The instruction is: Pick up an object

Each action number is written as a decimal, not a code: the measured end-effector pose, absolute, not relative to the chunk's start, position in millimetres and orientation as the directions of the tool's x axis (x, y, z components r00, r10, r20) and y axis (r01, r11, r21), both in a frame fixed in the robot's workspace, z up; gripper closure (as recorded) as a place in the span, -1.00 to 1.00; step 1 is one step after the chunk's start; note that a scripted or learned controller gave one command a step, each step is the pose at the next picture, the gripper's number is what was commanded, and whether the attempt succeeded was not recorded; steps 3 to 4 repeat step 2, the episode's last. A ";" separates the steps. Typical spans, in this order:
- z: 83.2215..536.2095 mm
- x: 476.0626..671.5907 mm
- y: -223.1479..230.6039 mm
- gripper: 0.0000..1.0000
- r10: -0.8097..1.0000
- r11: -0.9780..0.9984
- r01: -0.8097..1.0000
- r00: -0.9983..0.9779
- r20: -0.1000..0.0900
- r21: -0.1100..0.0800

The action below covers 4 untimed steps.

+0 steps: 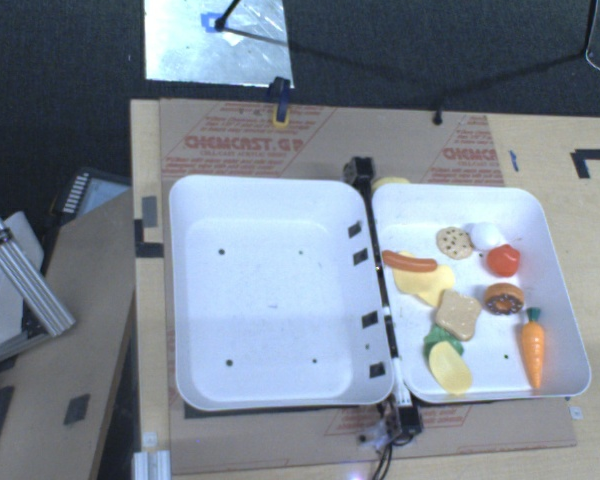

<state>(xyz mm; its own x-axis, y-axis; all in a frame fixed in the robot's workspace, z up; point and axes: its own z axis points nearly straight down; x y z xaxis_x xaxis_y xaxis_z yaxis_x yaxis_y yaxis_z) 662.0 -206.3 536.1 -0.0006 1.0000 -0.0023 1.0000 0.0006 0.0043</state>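
The right bin (540, 218) holds several toy foods. A red sausage (409, 262) lies near its left wall beside a yellow cheese wedge (425, 282). Further right are a cookie (454, 242), a white egg (486, 234) and a red tomato (502, 260). A chocolate donut (503, 299) sits below the tomato, and an orange carrot (532, 344) lies near the right wall. A slice of toast (458, 314) rests above a green piece (442, 336) and a yellow lemon-like piece (449, 367).
The left bin (270, 293) sits beside the right one on a brown cardboard sheet (240, 138). A shiny metal plate (217, 26) lies on the dark floor beyond. A yellow clamp (280, 103) stands at the bench's far edge. Cables run across the top right.
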 end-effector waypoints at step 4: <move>535.6 668.7 -205.4 1.00 1.000 0.005 1.000 -0.005 -0.002 0.003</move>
